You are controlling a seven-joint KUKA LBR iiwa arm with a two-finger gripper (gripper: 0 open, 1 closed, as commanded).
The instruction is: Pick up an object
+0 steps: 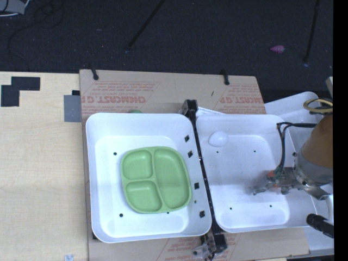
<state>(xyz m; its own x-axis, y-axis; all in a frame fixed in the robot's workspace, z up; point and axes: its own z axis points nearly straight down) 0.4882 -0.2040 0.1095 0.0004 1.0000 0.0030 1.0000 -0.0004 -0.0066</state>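
From above, a green divided plate [156,179] lies flat in the left bin [103,145] on the worktop [38,162]. A small white object [218,139] rests near the back of the right bin [244,219]. The claw [262,188] sits low over that bin's right side; whether it is spread or pressed together cannot be told.

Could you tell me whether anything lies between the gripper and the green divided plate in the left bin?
Yes. The gripper sits low in the right bin, while the green divided plate lies in the left bin. The raised rims where the two bins meet, with black clips along them, run between the two.
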